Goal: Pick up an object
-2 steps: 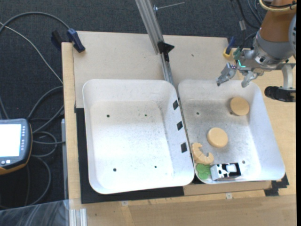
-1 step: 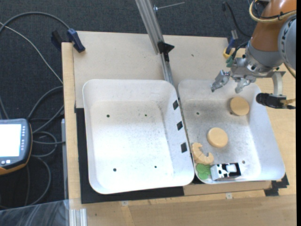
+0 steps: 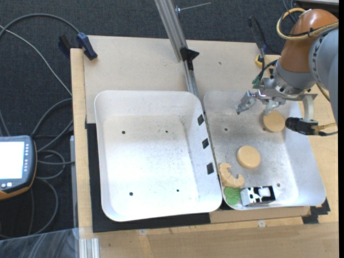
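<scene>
My gripper [image 3: 253, 106] hangs over the back part of the right bin [image 3: 301, 168], open, with nothing between its fingers. A tan disc [image 3: 273, 122] lies just in front and to the right of it, close to one fingertip. A second tan disc [image 3: 249, 157] rests near the middle of that bin. By the bin's front left corner are a tan curved piece [image 3: 228, 174], a green object [image 3: 231, 195] and a small black-and-white box [image 3: 258, 195].
The left bin [image 3: 150, 155] sits beside the right one, with a metal rail [image 3: 177, 34] slanting down to the divide between them. Cables [image 3: 308, 125] run along the right bin's far right rim. A blue clamp [image 3: 86, 44] grips the bench's back left corner.
</scene>
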